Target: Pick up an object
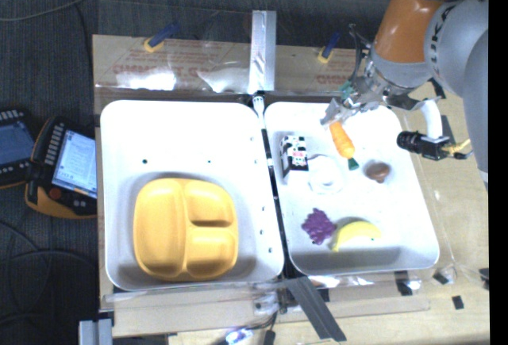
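My gripper (341, 111) hangs over the far edge of the right bin (413, 208), at the end of the grey arm with the orange band. Directly under it lies an orange toy carrot (343, 140), its green tip pointing toward the near right. The carrot's upper end meets the gripper's tip; whether it is gripped I cannot tell. Also in this bin are a small black-and-white box (294, 153), a clear round piece (324, 176), a brown lump (379, 171), a purple grape bunch (317, 224) and a yellow wedge (355, 233).
A yellow divided tray (186, 226) sits in the left bin (159, 129). A metal strip (263, 50) and two blue-yellow clamps (161, 36) are on the board behind the bins. A handheld pendant (63, 169) lies off the bench at left.
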Controlling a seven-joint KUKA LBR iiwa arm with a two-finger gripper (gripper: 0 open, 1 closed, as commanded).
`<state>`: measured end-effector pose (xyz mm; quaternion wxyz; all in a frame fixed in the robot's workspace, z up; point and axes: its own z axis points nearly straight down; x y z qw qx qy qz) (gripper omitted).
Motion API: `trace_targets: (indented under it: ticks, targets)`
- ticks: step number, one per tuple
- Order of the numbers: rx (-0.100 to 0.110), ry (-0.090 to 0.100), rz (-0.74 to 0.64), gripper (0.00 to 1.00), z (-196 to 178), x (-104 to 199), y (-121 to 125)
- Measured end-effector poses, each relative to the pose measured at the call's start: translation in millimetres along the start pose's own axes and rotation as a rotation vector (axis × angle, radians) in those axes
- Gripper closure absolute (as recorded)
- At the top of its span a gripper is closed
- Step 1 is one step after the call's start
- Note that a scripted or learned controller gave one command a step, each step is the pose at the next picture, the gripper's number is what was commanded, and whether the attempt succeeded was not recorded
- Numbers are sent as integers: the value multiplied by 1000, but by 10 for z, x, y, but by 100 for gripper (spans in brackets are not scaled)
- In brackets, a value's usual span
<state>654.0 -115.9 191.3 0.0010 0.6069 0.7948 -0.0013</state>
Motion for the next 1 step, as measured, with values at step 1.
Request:
trace_targets:
  ticks: [1]
  targets:
    - [1,2,287,100,-419,-285,-287]
